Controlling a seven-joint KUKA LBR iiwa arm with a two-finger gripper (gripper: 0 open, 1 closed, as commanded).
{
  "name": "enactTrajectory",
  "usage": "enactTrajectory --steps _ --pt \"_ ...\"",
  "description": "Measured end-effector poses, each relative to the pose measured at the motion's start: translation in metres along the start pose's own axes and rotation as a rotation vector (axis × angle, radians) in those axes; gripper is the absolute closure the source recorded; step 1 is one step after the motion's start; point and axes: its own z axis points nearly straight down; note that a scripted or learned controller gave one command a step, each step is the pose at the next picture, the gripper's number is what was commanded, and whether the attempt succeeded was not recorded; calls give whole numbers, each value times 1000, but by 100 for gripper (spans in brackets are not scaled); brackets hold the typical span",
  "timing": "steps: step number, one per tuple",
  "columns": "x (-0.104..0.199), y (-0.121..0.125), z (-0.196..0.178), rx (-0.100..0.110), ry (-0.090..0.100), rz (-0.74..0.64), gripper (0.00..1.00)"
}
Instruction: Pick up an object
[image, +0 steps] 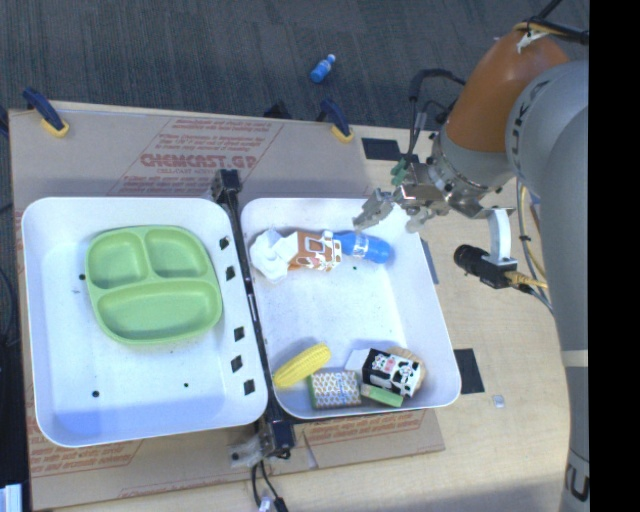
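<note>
Camera view. The arm (530, 90), grey with an orange band, reaches in from the right. Its gripper (385, 208) hangs above the far edge of the right bin (425, 300), just over the blue bottle (365, 247). The fingers are spread apart, with nothing between them: the hand is released.

The right bin holds, along its far side, a crumpled white item (268, 252), an orange and white carton (315, 250) and the blue bottle, lying in a row and touching one another. The print on the carton is too small to read. Along the near side lie a yellow corn cob (301, 364), a small patterned box (335, 388) and a black and white packet (393, 372), with a green piece under its near edge. No writing on these is legible.

The left bin (50, 300) holds a green divided plate (152, 283) with three compartments.

Both bins rest on a cardboard sheet (200, 150) printed in red; the large line reads roughly "CHEMCAST GP", smaller lines unreadable. Blue and yellow clamps (45, 110) grip the far edge of the cardboard. A small blue object (321, 68) lies on the dark floor beyond
</note>
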Motion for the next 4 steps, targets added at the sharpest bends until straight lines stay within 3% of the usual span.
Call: enactTrajectory --steps 1,2,3,4 --pt "-5 34 115 -11 -3 -2 0" --pt "-4 34 105 -10 -2 -7 100" --pt "-4 34 105 -10 -2 -8 0" --pt "27 -3 126 -17 -4 -1 0"
